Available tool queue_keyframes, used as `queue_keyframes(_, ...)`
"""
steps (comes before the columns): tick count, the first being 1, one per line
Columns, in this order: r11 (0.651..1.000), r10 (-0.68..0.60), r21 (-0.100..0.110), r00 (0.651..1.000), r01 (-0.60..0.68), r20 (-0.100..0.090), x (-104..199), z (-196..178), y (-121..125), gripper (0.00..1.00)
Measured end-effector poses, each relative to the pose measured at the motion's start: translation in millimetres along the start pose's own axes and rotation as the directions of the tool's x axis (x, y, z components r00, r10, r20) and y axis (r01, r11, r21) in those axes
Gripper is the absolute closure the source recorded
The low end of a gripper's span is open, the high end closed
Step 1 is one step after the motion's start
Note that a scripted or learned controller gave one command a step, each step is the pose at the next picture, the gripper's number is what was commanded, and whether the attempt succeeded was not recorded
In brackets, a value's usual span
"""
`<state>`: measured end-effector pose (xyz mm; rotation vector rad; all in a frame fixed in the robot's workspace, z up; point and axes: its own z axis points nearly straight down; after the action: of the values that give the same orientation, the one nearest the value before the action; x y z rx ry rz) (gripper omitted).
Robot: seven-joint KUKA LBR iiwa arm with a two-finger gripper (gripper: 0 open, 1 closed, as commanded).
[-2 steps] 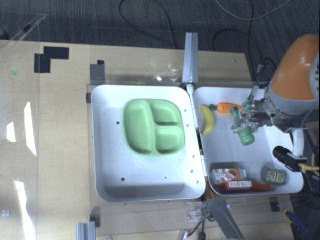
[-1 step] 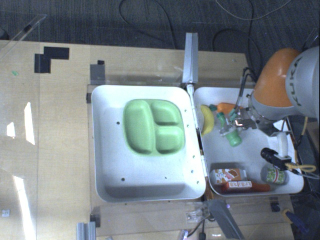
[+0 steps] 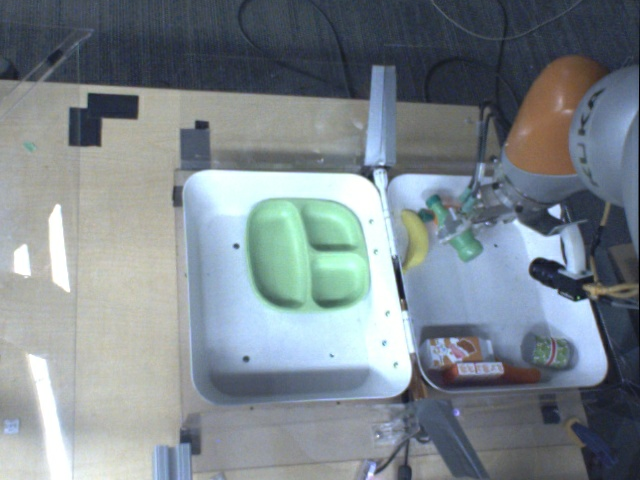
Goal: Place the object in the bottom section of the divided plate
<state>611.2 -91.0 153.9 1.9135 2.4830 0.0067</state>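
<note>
In the right bin point(image 3: 440, 318) my gripper point(image 3: 462, 223) hangs over its far end, a green bottle point(image 3: 465, 245) looking caught between its fingers, just right of the banana point(image 3: 415, 238). The green plate point(image 3: 305, 253) waits in the left bin point(image 3: 215, 298). I'd worry a shallow hold drops the bottle crossing the divider.
</note>
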Motion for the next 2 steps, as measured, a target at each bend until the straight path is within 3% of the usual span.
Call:
queue_keyframes(1, 1.000, -0.007, -0.006, 1.000, 0.007, 0.003, 1, -12, 3, 1.00)
queue_keyframes(2, 0.970, -0.244, -0.003, 0.970, 0.244, 0.002, 7, -33, 64, 1.00)
